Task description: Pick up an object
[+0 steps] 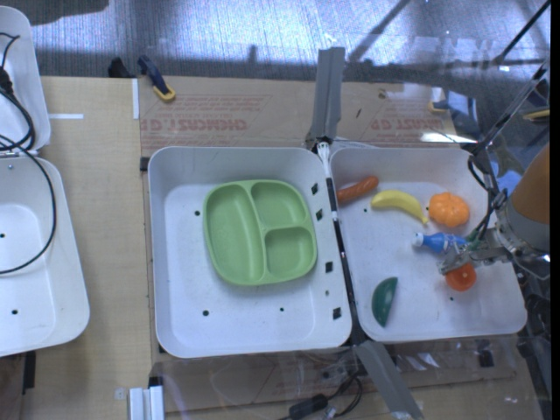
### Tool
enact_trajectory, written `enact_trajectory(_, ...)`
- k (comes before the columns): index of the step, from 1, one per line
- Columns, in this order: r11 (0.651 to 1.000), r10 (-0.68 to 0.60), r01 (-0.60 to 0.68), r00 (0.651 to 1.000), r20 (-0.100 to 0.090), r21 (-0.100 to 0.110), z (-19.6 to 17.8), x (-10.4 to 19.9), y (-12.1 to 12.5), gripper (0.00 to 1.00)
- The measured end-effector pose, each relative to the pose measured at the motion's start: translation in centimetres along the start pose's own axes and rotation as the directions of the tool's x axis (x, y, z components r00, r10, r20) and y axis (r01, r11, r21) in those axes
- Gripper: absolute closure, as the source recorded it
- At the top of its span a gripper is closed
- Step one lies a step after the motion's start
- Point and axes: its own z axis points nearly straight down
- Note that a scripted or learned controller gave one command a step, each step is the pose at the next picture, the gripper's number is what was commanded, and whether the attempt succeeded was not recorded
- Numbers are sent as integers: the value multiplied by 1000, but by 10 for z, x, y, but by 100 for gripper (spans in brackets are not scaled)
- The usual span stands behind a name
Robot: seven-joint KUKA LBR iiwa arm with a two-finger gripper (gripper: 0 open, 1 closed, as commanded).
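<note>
I reached in low over the right bin's [411, 322] right edge, wrist level, my gripper [458, 258] by a red ball [461, 276] and a blue toy [435, 241]. I could not tell how it stood. An orange [449, 209], banana [399, 203] and sausage [357, 189] lay toward the far edge, a green piece [383, 299] near the front edge.

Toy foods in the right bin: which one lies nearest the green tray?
The orange-red hot dog, at the right bin's upper left by the divider. The banana, orange and green piece lie farther right.
</note>
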Motion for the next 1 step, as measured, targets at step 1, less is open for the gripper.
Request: enact_trajectory(1, 998, 63, -63, 998, 1, -2, -74, 49, 58, 100)
